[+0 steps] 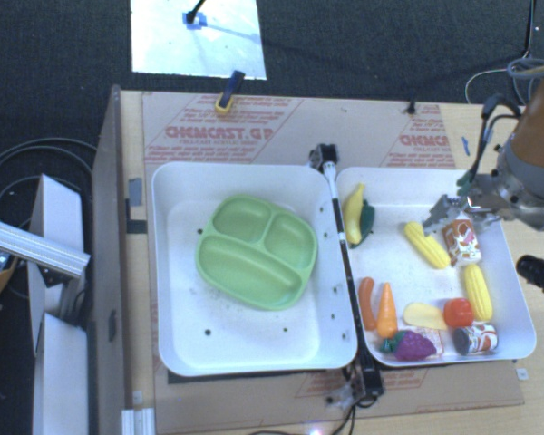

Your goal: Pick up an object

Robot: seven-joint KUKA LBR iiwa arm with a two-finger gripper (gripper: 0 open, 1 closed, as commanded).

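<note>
Left bin (177,243): a shallow white plastic bin, left of the central divider rail (338,234); it bore the pale green divided plastic tray (257,253), lying flat near its middle and well apart from the toys, so likely just stored there.
Divider rail: the dark strip where the two bins met, taken as landmark.
Banana (353,214): a yellow plastic toy banana, just right of the rail, resting against a dark green piece.
Carrots (385,312): orange toy carrots lower down, near the rail, loose and scattered for picking.
Corn cob (427,245): a yellow plastic toy corn cob, further right of the rail, lying at a slant on the right bin's (524,333) floor.
Claw (444,214): the gripper hung just above the cob's upper end, its metal fingers seemingly apart with nothing between them.
Target relation: the cob lay just below and slightly left of the claw, close but not gripped; judged the likeliest pick.
Red-and-white can (461,240): just right of the cob, crowding the approach.
</note>
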